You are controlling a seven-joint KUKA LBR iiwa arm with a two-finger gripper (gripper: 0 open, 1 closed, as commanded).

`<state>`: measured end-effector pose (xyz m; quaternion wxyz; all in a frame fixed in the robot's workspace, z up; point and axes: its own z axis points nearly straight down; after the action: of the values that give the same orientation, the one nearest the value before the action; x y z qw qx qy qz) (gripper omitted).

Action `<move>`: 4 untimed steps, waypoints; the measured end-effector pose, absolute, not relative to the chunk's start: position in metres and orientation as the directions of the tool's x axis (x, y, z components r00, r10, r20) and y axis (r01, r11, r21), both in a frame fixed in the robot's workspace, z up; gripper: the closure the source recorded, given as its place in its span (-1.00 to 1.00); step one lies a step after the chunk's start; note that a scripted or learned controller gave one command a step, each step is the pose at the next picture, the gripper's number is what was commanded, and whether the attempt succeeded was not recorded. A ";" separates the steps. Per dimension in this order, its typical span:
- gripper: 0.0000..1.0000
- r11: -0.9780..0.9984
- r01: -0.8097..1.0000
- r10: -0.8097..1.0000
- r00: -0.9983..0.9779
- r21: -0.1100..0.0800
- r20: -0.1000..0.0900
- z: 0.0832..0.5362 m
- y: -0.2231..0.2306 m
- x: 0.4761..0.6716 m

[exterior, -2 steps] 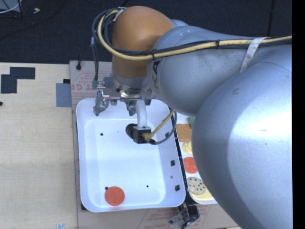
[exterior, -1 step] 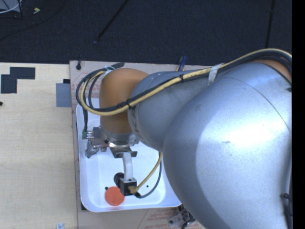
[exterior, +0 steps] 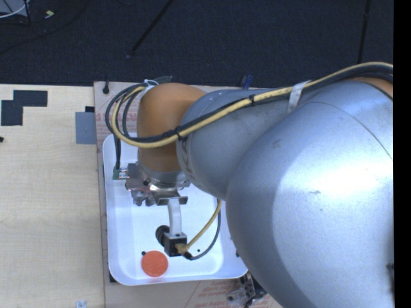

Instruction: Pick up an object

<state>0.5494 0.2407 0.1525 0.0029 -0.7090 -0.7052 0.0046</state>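
Note:
A flat round orange disc (exterior: 155, 263) lies near the front edge of the left white bin (exterior: 122, 236). My gripper (exterior: 154, 196) hangs over the middle of that bin, below the orange wrist band, and stands well behind the disc and apart from it. The gripper's metal parts look dark and cluttered from this angle, and nothing shows held under it. The big grey arm covers the right part of the view and hides the back of the bin.
The bin's left rim (exterior: 106, 204) runs along a pale wooden bench (exterior: 45, 197) with black and grey patches at the back left. Bare white floor of the bin lies left of the gripper.

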 end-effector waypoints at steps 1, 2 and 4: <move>1.00 0.004 1.000 1.000 -0.004 0.001 0.000 0.206 0.244 0.580; 1.00 -0.001 1.000 1.000 0.001 0.015 0.004 0.395 0.206 0.598; 1.00 0.000 1.000 1.000 0.000 0.010 0.003 0.414 0.214 0.607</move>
<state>0.6072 0.2144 0.4137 -0.0023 -0.7070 -0.7072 -0.0046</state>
